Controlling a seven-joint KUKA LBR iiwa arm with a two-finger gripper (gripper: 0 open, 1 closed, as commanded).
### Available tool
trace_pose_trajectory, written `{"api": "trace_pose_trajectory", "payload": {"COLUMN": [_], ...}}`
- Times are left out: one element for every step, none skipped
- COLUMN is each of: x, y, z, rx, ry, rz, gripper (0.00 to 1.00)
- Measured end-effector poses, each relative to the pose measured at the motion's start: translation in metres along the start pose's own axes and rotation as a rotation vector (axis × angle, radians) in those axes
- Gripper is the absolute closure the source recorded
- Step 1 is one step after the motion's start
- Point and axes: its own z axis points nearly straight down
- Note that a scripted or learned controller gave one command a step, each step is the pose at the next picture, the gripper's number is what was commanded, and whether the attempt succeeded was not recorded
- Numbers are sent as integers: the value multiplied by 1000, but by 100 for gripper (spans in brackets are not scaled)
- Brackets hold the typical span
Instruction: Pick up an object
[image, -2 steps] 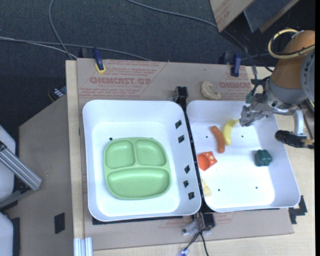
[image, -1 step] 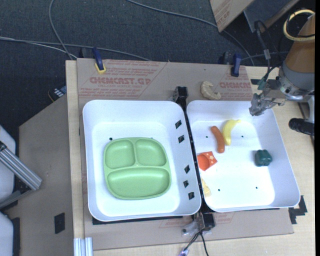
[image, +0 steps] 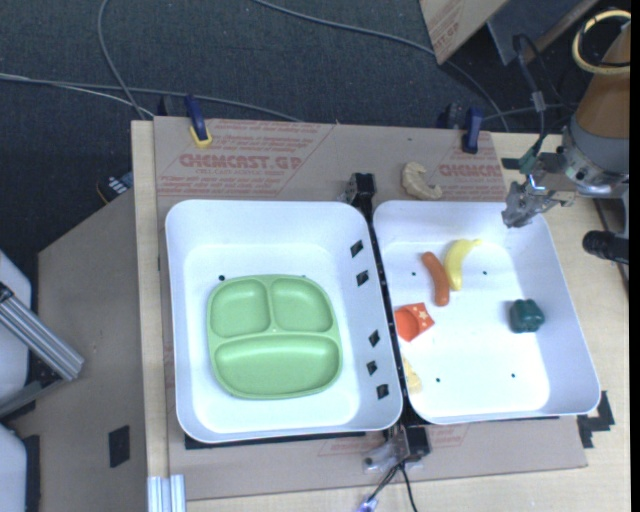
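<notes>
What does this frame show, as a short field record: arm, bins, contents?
gripper: over the right bin's far right corner, nothing seen between its fingers
left bin: holds a green divided plate
right bin: holds a yellow banana, orange sausage, red piece, dark green lump
outside bins: tan object on the board
</notes>
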Motion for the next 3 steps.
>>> {"api": "trace_pose_trajectory", "payload": {"x": [46, 107, 164], "y": [-17, -29, -53], "z": [-13, -15, -22], "rx": [5, 6, 7], "ry": [4, 4, 5], "rz": [-4, -6, -6], "gripper": [100, 100, 100]}}
